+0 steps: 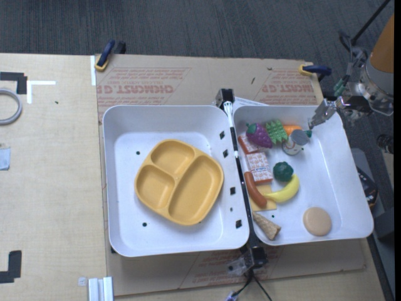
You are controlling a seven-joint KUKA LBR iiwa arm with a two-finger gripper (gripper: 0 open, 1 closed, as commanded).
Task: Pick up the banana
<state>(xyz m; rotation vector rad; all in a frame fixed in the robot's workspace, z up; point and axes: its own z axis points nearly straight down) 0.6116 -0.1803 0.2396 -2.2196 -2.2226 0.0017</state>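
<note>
Approach stage, banana untouched.
Lying flat mid right bin, hotdog touching its left; hand over far rim, finger state unclear.

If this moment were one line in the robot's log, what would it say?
task: pick up banana | banana: right bin, beside hot dog | gripper: over bin's far rim, away from banana | status: not picked
</note>
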